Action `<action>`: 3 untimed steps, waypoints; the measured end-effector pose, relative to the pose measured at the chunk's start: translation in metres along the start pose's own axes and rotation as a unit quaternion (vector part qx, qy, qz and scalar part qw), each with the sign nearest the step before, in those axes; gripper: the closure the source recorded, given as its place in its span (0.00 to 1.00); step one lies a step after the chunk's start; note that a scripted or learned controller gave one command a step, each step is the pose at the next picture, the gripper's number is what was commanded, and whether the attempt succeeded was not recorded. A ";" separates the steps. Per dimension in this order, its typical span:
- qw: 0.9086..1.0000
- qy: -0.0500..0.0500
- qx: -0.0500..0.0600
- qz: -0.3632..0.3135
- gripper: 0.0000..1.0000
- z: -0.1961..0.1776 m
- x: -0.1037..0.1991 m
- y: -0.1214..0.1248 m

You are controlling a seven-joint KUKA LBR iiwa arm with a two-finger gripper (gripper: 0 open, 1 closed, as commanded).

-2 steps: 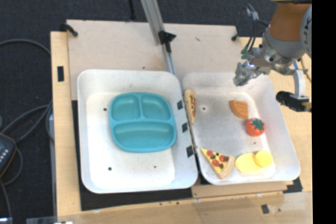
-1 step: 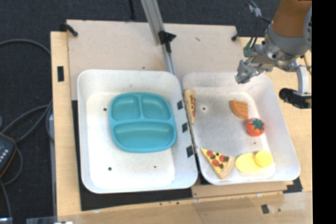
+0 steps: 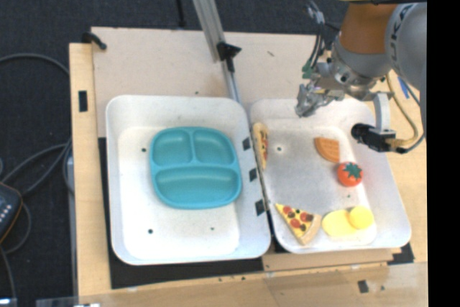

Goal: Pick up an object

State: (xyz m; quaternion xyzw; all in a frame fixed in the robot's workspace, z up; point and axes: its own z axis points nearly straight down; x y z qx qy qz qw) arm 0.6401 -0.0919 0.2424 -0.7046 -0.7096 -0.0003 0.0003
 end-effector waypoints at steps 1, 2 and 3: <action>1.000 0.001 0.000 -0.001 1.00 -0.010 0.056 -0.006; 1.000 0.001 0.000 -0.001 1.00 -0.003 0.117 -0.020; 1.000 0.000 0.001 0.000 1.00 0.005 0.162 -0.023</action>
